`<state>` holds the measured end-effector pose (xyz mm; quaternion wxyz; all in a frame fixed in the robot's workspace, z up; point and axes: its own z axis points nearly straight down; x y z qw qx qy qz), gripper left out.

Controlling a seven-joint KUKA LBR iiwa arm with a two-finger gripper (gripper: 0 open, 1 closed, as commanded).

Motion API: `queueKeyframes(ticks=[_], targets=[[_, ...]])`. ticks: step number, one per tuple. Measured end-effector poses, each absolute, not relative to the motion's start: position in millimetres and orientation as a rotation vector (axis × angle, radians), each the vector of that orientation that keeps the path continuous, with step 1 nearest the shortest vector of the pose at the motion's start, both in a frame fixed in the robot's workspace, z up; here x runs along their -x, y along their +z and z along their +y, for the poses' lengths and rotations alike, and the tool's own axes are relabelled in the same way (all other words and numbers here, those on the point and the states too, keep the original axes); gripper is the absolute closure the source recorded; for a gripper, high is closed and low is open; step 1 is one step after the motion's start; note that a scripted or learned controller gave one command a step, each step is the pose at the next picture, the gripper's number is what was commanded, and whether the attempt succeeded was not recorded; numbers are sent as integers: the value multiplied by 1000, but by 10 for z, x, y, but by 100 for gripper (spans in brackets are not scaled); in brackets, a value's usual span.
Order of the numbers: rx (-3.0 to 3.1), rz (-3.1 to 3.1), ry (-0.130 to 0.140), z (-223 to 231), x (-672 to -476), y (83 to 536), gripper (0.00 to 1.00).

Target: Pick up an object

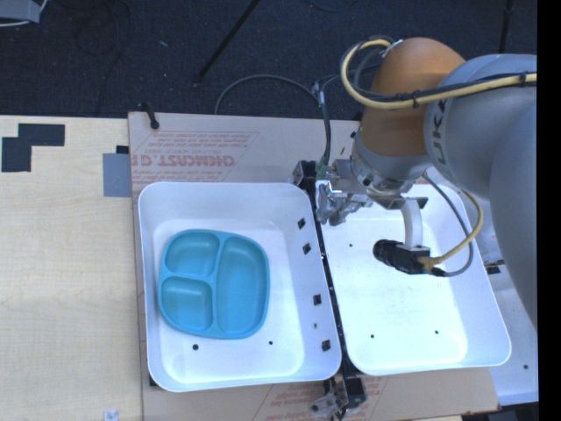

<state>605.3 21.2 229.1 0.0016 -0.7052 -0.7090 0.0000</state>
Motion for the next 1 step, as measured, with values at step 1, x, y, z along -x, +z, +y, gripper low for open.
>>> queueKeyframes(ticks=[1], targets=[[2215, -2224, 2, 704, -6046, 2374, 100]])
